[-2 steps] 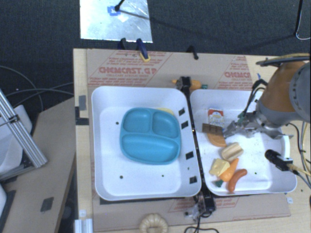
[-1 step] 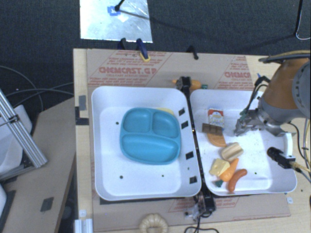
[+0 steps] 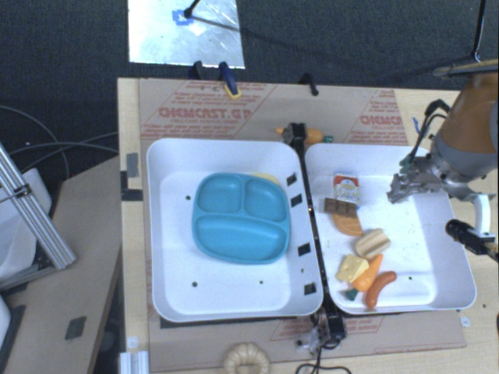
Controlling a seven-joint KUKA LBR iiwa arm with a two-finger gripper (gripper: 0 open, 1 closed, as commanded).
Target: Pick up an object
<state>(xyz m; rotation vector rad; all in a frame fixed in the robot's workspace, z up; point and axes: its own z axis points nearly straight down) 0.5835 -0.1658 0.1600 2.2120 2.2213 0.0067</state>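
Camera view finding: pick not yet made — no object is lifted. Food items (sausage (image 3: 380,287), cheese wedge (image 3: 352,269), bread roll (image 3: 372,242), small carton (image 3: 346,188)) lie along the right bin's (image 3: 448,244) left side. Blue tray (image 3: 242,216) sits mid left bin (image 3: 175,232). Claw (image 3: 403,188) hovers near the right bin's far edge; nothing seen between its tips — opening cannot be judged.

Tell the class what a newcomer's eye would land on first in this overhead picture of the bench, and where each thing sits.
The bright blue divided plate stands out first, lying in the middle of the left bin. Next comes the cluster of toy food in the right bin: a red-and-white carton, a bread roll, a cheese wedge and a sausage. The grey arm's hand hangs over that bin's upper right part.
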